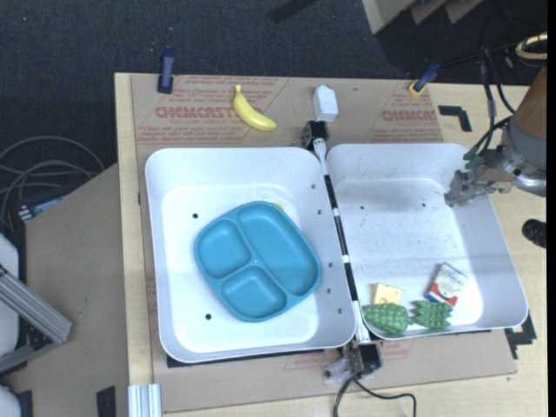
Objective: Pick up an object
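The end effector [458,191] hangs over the far right side of the right bin [408,159]; whether it is spread or pressed together cannot be told. Well toward the near wall from it lie a yellow block [387,293], two green toys [407,316] and a small red-and-white packet [446,283]. Far to its left, the left bin [165,233] holds a blue divided plate [254,260]. A banana [251,111] lies on the desk [208,102] beyond.

A divided tray [255,259] lies in the left bin [165,233]. Four small items cluster at the lower edge of the right bin [486,233]. A banana [251,111] rests on the bench [208,102] above the left bin.
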Robot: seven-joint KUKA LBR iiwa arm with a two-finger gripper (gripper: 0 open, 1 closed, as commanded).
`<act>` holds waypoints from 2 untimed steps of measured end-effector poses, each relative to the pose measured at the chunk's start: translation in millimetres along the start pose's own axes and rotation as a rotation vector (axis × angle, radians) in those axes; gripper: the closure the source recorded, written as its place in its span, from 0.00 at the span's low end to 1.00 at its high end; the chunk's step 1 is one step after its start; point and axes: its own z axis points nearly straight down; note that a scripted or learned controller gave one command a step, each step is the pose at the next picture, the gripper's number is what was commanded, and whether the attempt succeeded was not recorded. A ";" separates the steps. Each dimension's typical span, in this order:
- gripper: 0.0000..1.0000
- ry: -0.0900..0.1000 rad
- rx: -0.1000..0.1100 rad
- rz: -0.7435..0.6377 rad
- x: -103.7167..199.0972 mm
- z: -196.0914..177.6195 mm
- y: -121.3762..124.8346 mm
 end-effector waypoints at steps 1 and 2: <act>1.00 0.001 0.001 0.001 55.0 -30.3 16.0; 1.00 0.002 0.008 0.003 43.8 80.8 -44.7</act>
